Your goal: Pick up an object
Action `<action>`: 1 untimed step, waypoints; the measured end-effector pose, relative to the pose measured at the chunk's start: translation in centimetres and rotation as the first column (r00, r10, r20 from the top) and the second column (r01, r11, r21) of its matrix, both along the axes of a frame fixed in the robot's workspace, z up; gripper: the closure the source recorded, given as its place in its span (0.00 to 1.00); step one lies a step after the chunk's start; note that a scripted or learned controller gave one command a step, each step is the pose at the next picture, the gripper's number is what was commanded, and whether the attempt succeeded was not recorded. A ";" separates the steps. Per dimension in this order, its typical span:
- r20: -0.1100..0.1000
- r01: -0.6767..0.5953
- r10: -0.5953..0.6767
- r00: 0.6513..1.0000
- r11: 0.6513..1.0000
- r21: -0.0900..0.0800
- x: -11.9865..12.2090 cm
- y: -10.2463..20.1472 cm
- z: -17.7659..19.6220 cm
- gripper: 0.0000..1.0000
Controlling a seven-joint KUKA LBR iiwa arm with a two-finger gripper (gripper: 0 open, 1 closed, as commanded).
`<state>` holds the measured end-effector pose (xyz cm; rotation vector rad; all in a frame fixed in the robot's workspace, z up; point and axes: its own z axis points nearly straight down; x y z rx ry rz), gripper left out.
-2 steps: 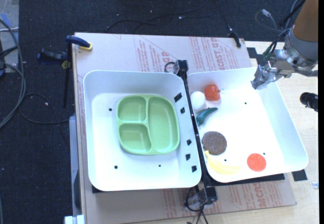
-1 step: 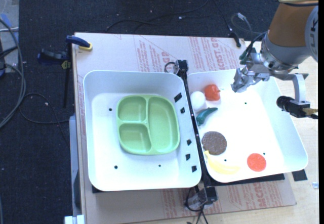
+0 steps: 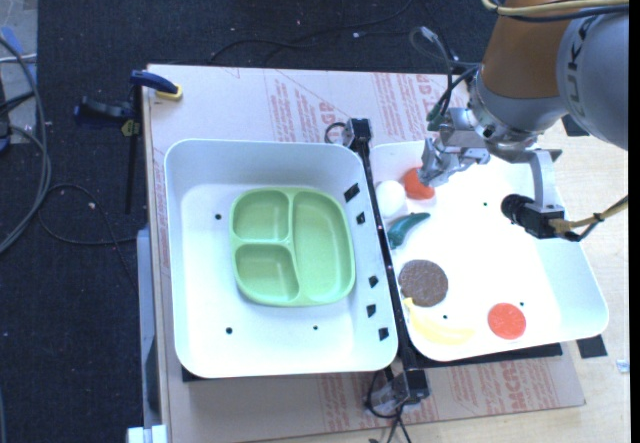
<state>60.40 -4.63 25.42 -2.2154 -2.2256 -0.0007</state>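
My gripper (image 3: 436, 171) hangs low over the far left part of the right bin (image 3: 560, 271), right above an orange-red object (image 3: 418, 188) that peeks out beneath it. A white ball (image 3: 390, 196) lies just left of that, against the bin's left wall. A teal curved piece (image 3: 405, 225) lies in front of them. Farther forward sit a brown disc (image 3: 424, 281), a yellow banana shape (image 3: 440, 330) and a red disc (image 3: 507, 320).
The left bin (image 3: 200, 311) holds a light green divided plate (image 3: 292, 245). A black divider with clips (image 3: 372, 231) runs between the bins. A blue-and-yellow clamp (image 3: 155, 84) sits at the bench's far left corner. Cables trail on the dark floor beyond.
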 end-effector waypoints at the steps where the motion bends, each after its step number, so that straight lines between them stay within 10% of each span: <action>1: -0.001 0.000 0.000 1.000 1.000 0.000 0.0 5.7 -1.6 1.00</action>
